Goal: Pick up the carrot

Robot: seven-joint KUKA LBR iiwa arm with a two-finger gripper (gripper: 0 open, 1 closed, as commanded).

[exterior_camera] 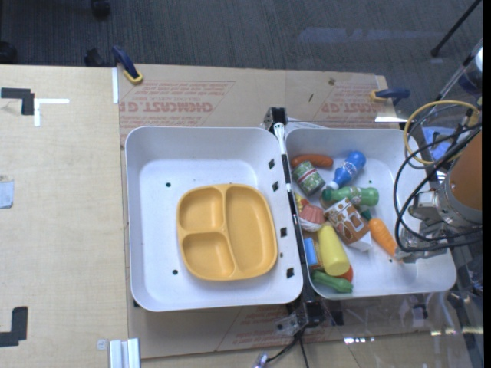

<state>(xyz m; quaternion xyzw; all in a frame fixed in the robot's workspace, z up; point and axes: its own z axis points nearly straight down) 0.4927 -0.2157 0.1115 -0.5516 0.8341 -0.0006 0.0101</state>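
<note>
Orange carrot (382, 235), short and tapered, lies slanted in the right bin (430, 278), just right of the toy pile (334, 221). The arm (464, 186) leans in at the bin's right edge; jaws hidden, can't tell their state. Bare white floor right of the carrot.

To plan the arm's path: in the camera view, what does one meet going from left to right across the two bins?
Left bin → yellow plate → yellow bottle → carrot → gripper.
</note>
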